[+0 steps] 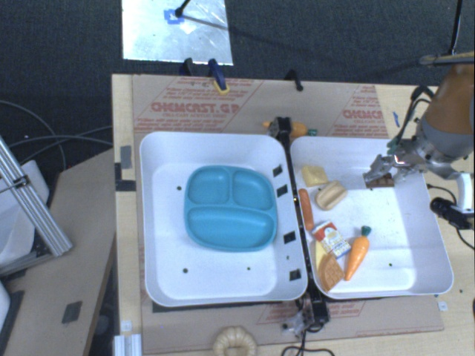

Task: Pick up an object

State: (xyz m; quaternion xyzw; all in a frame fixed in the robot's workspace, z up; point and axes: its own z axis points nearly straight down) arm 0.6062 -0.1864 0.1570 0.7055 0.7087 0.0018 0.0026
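Camera view looks down on a counter [148, 99] with two white bins side by side. In the left bin [159, 169] a blue divided plate [228, 206] lies near the middle. In the right bin [423, 236] toy food sits toward nine o'clock and six o'clock: a pale yellow chunk [315, 175], a bread roll [331, 194] just beside it, a red sausage [306, 209] along the dividing wall, a small printed packet [331, 239], a carrot [357, 253] with a green top, and a tan wedge [329, 271] at the bottom. The arm [453, 113] enters from three o'clock, and the hand [380, 173] hovers over the right bin's upper part, toward one o'clock, apart from the food. Whether the hand is spread or pressed together I cannot tell.
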